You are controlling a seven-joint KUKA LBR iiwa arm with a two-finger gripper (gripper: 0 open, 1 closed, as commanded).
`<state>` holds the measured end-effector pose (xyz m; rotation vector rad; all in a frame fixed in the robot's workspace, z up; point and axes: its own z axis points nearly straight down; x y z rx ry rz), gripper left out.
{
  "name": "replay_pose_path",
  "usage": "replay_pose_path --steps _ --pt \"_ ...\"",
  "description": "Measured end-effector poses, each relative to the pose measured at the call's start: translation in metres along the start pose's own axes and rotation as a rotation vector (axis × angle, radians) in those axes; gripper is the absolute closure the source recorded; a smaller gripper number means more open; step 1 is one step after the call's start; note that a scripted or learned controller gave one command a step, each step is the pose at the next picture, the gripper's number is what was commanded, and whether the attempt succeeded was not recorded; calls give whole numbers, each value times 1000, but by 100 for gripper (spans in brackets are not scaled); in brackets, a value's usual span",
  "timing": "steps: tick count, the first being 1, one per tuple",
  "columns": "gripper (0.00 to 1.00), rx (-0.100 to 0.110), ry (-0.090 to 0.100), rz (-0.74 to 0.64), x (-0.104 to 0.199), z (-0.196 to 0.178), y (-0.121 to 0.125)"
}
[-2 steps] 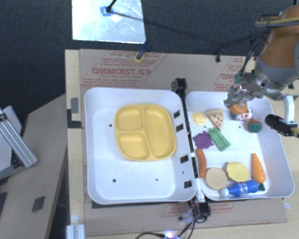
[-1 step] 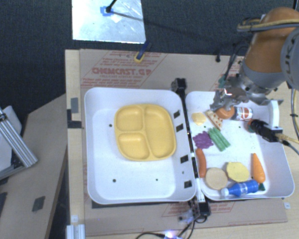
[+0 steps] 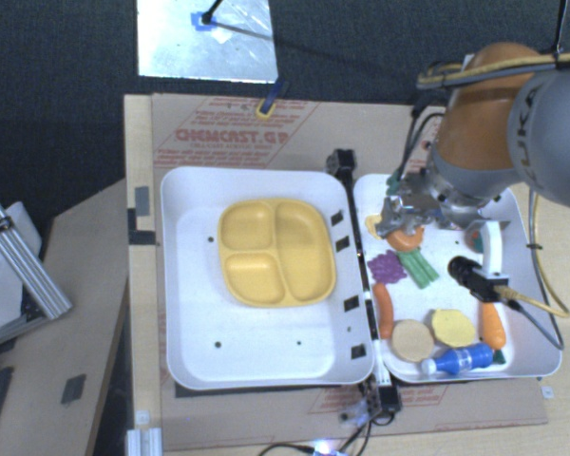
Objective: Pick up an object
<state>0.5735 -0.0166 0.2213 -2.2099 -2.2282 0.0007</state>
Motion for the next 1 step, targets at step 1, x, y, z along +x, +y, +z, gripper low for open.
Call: replay_pose_path --steps 1 --pt "100 -2 1 -2 52 -11 -25"
